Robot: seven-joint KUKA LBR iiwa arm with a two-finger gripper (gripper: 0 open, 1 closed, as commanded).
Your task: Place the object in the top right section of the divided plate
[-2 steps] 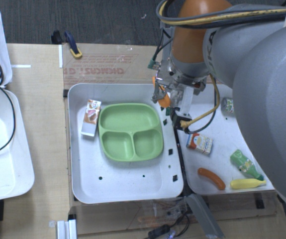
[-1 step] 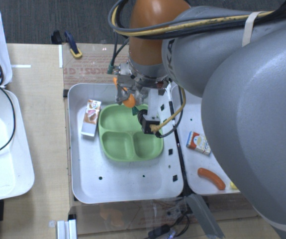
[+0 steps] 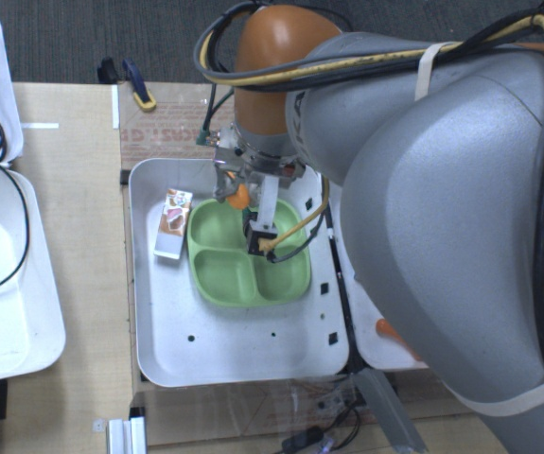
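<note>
The claw (image 3: 238,185) hung over the far rim of the green divided plate (image 3: 217,282), below the arm's orange band (image 3: 276,55). From this angle it could not be told whether the claw was apart or together. A small orange object (image 3: 240,198) showed just beside the claw, at the plate's far rim near the middle of that edge. Whether the claw gripped it could not be told, nor whether it rested in a section of the plate.

The plate lay in the middle of a white bin (image 3: 224,357), nearer the bin's far edge than its near edge. A small printed packet (image 3: 170,223) lay flat on the bin floor just beside the plate's left rim, close to the bin's left wall.

The grey arm (image 3: 442,206) covered most of the neighbouring right-hand bin (image 3: 371,348), at whose left edge a second orange item (image 3: 386,328) was partly visible.

On the tabletop (image 3: 73,159), a blue-and-yellow tool (image 3: 137,85) lay near the far edge. At the left edge stood a white tray (image 3: 7,282) with a black cable (image 3: 21,216) looped over it.
</note>
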